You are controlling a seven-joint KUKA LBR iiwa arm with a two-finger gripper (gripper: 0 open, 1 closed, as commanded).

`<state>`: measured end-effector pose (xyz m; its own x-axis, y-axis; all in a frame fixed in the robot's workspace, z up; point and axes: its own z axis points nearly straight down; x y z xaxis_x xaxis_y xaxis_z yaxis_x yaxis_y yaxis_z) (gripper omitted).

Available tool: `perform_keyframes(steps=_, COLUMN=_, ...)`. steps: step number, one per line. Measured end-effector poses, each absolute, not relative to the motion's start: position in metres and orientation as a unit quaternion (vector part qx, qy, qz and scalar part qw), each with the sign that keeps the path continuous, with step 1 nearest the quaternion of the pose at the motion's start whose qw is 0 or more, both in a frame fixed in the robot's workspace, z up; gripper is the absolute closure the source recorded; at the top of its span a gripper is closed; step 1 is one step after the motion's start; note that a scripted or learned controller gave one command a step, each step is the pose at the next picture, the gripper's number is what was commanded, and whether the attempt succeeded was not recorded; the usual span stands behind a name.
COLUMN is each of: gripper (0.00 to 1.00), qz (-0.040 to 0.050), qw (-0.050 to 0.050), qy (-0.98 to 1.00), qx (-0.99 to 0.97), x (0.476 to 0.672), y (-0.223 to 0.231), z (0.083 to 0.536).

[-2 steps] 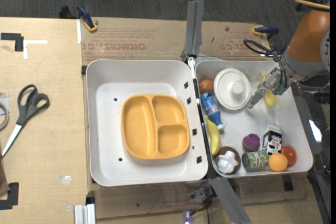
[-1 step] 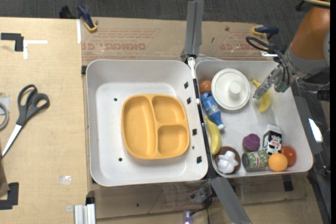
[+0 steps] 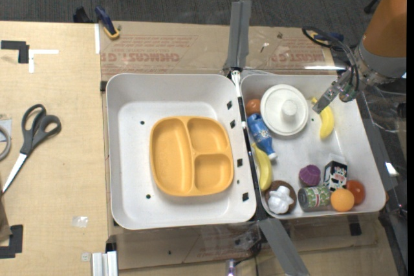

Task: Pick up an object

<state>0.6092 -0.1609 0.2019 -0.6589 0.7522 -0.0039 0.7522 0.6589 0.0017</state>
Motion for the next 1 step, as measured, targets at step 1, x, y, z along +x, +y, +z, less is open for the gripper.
perform_keyframes(steps=1, gripper=1.00, qz=0.0000, qw=0.000, qy=0.906, qx=0.423, x=0.5694, y=-0.0758, z=0.2318)
